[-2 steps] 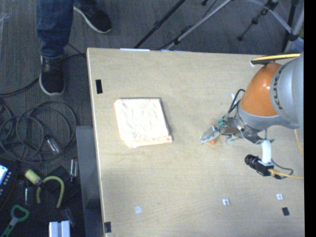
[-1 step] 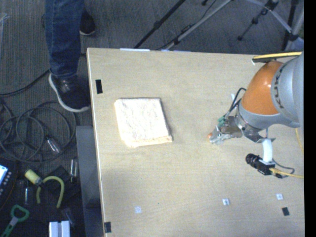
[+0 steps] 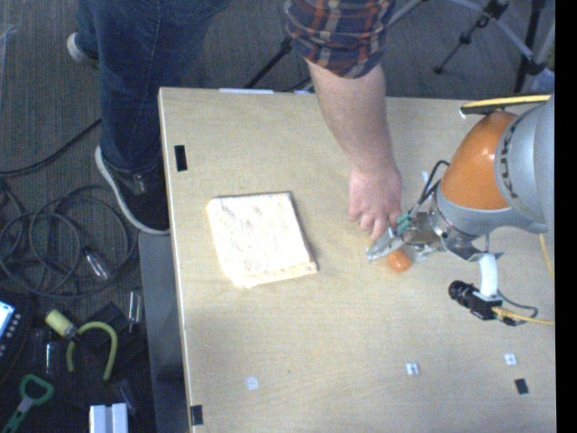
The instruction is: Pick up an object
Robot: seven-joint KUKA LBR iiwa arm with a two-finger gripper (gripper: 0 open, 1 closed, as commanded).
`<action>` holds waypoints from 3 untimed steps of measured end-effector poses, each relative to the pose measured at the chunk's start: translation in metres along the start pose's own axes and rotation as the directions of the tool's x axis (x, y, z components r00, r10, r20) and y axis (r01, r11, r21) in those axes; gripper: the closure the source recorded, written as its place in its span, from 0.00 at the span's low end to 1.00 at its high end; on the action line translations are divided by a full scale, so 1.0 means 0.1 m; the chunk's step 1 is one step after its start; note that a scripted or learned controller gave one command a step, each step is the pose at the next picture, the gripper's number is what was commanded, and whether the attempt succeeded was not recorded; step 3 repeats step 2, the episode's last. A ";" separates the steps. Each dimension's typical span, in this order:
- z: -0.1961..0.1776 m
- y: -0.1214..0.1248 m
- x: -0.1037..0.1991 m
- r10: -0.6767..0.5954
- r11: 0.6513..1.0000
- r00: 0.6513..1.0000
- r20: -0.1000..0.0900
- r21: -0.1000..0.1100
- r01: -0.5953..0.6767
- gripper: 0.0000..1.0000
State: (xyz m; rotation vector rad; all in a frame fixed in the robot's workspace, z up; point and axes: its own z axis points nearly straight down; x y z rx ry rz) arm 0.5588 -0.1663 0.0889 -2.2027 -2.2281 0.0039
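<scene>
While a person's hand (image 3: 375,204) reaches down from the far side of the wooden bench (image 3: 270,350), the gripper (image 3: 389,244) sits low at the right of the bench top with its metal fingers pointing left, and a small orange object (image 3: 398,261) lies just under and against them. Whether those fingers are apart or closed on the object I cannot tell, since the hand's fingertips crowd the same spot; a pale folded cloth (image 3: 260,238) lies flat to the left, well apart from the gripper
</scene>
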 end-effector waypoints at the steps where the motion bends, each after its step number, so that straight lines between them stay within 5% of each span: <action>1: -0.07 0.00 0.01 0.000 1.000 1.000 -0.002 0.003 0.000 1.00; 2: -0.98 -0.05 0.42 0.112 0.994 0.994 0.005 -0.005 -0.112 1.00; 3: -0.98 -0.05 0.42 0.112 0.994 0.994 0.005 -0.005 -0.112 1.00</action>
